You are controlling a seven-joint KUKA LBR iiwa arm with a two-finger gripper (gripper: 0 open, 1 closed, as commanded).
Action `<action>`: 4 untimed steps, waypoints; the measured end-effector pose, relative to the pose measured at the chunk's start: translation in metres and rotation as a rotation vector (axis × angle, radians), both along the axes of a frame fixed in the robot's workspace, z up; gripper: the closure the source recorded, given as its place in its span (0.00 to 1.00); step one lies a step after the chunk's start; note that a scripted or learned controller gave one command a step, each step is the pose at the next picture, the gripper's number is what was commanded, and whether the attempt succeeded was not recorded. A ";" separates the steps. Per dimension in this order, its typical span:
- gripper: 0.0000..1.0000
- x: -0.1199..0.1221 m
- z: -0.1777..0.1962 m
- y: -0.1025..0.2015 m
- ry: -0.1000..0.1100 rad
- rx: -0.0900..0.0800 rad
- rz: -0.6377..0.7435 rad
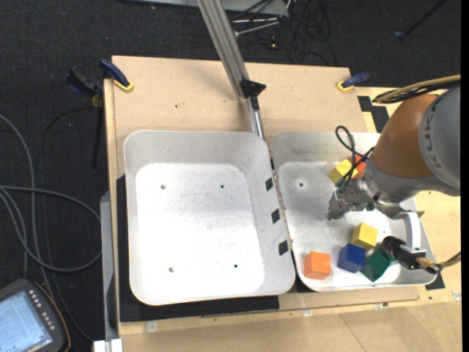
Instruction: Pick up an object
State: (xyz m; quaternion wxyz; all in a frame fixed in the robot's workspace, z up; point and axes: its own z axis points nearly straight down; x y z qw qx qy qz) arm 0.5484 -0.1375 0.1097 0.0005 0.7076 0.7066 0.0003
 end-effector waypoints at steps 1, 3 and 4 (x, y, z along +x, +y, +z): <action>1.00 0.006 0.048 -0.008 -0.004 -0.002 0.002; 1.00 0.013 0.148 0.005 -0.006 -0.002 0.005; 1.00 0.035 0.135 0.059 0.000 0.001 0.010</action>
